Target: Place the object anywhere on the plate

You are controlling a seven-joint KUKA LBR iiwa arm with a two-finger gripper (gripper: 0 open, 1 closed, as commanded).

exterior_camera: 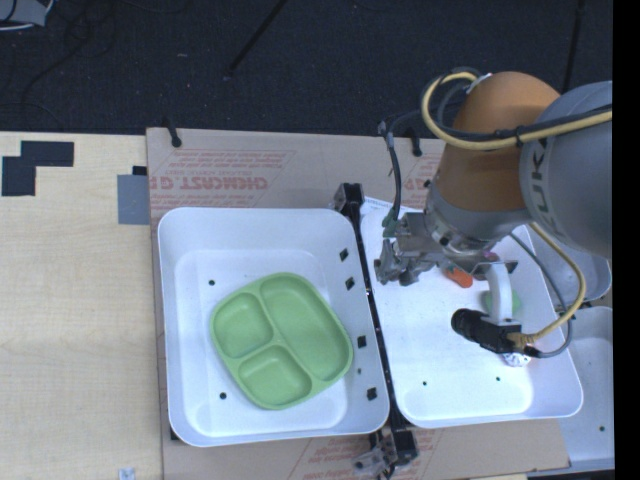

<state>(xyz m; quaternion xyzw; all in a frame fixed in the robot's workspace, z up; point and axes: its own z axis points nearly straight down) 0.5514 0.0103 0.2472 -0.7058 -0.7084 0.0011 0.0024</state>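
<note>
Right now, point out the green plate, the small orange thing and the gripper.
green plate [292, 313], camera view, bare floor of its largest compartment.
small orange thing [459, 279], camera view, its visible middle.
gripper [397, 266], camera view, its lower tip.

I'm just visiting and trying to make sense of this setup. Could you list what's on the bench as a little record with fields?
left bin: white, shallow
plate: green, three compartments, lying flat in the left bin
right bin: white, beside the left one
arm: grey with an orange band, reaching in over the right bin
claw: over the right bin's left part, near the divider
loose things: small orange piece and pale green item, both in the right bin
</note>
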